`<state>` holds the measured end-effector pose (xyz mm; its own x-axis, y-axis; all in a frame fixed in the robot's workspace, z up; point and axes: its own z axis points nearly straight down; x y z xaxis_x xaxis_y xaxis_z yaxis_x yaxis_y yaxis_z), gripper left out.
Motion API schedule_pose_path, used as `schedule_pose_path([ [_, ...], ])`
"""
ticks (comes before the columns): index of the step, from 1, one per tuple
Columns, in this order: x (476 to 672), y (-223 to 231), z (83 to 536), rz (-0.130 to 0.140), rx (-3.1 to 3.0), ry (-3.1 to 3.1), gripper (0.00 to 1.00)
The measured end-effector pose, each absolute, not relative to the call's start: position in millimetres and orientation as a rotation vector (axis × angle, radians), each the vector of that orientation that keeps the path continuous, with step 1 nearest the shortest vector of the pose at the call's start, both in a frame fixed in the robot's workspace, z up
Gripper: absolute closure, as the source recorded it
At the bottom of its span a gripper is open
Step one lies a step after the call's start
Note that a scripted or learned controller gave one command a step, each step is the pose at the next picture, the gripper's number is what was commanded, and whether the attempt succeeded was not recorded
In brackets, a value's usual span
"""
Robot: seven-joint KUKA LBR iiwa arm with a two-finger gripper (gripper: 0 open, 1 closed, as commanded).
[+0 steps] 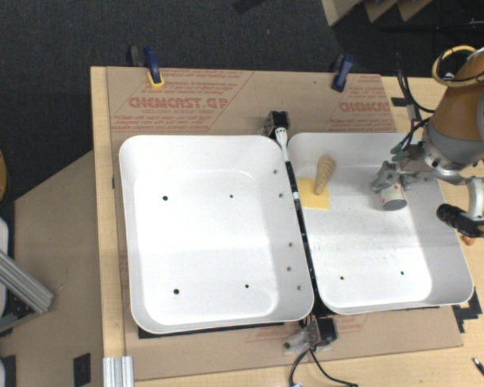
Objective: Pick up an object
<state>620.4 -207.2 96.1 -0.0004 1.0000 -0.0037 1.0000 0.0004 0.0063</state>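
Small tan cork-like cone (pixel 326 174) on flat yellow square (pixel 315 193), frame centre-right: probably light, stiff; best pinched across its sides. Claw (pixel 390 190) state: can't tell.

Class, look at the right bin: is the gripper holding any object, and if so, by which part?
It cannot be told. The gripper hangs over the right bin, apart from the yellow block.
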Motion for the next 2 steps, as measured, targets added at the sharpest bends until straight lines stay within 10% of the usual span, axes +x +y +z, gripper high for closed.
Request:
schedule_pose_path([
  [2,653.3,-29.3,195.2,0.011,2.207,2.236,1.0],
])
